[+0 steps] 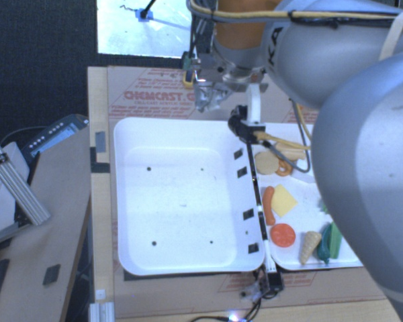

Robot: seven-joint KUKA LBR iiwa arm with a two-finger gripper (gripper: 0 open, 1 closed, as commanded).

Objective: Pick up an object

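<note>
My gripper (207, 99) hangs above the back rim of the left bin (121, 186), over the cardboard behind it, with nothing seen in it. The right bin (302, 263) holds the objects. A tan round piece (265, 162) and an orange ring (284, 170) lie at its back, next to a pale yellow stick (285, 142). A red sausage (269, 204) and a yellow square (285, 200) lie mid-bin. A red disc (283, 235), a cream cone (309, 245) and a green piece (333, 240) lie near the front. The arm hides the bin's right part.
A black clipped divider (254, 200) runs between the two bins. The big grey arm (349, 113) with its orange band fills the upper right. Printed cardboard (148, 92) lies behind the bins, and a grey device (54, 134) sits off the bench's left side.
</note>
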